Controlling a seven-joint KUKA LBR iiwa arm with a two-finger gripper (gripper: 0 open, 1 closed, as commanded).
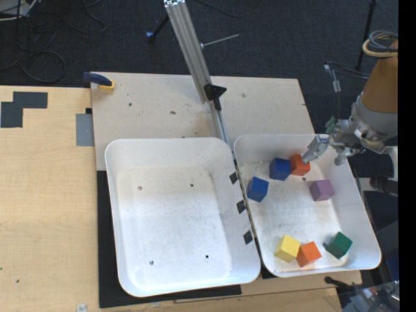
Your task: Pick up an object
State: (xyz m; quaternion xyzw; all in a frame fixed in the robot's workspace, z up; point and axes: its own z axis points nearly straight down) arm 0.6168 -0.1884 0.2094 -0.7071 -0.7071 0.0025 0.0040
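We are hovering the gripper (327, 149) over the right bin (364, 220), fingers spread and holding nothing. The nearest pick, an orange block (299, 165), is sitting just beside and below the left fingertip (314, 151), touching a blue block (280, 168) beyond it; we judge a short shift that way is needed.

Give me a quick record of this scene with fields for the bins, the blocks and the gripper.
left bin: white, shallow, no blocks
right bin: seven blocks
blue blocks: two, and, near the bin's far left
red block: touching the upper blue one
purple block: alone, mid-right
near cluster: yellow block, orange block, green block
gripper: over the right bin's far edge, close to the red block, nothing seen between its fingers
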